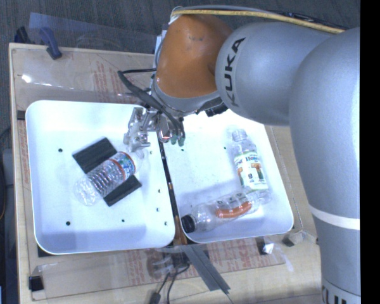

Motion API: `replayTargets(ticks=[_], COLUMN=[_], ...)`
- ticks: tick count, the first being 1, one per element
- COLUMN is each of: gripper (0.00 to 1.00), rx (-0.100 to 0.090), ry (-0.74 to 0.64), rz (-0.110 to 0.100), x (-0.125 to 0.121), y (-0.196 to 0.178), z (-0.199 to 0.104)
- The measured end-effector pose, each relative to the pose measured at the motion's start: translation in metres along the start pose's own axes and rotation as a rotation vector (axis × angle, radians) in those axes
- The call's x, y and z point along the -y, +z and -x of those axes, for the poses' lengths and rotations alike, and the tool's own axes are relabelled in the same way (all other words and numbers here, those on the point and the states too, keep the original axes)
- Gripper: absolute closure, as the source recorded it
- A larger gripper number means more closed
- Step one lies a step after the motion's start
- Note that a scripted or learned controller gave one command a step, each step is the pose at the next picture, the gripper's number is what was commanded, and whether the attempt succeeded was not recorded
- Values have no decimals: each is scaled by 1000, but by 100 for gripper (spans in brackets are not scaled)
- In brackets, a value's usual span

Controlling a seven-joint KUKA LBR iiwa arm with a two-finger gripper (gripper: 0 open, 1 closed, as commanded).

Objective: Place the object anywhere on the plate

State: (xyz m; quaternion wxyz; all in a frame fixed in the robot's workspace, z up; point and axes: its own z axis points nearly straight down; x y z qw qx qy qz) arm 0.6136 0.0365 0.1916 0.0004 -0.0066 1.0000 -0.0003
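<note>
Gripper point(153, 132) hanging over the upper end of the wall between the two bins; open or closed, cannot tell, and nothing seen held. Bottle point(106, 176) down and to the left of it in the left bin point(50, 233), lying across the black plate point(95, 154), long axis slanting from lower left up toward the gripper.

arm point(291, 75): cut off at right and bottom edges
black plate point(104, 151): middle hidden under clear bottle point(106, 175)
gripper point(153, 133): finger gap too small to tell
right bin point(285, 214): far part hidden by arm
</note>
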Motion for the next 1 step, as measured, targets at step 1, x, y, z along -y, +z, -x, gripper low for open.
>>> replayTargets(ticks=[1], gripper=[0], rx=[0], ry=[0], rz=[0], x=[0], y=[0], z=[0])
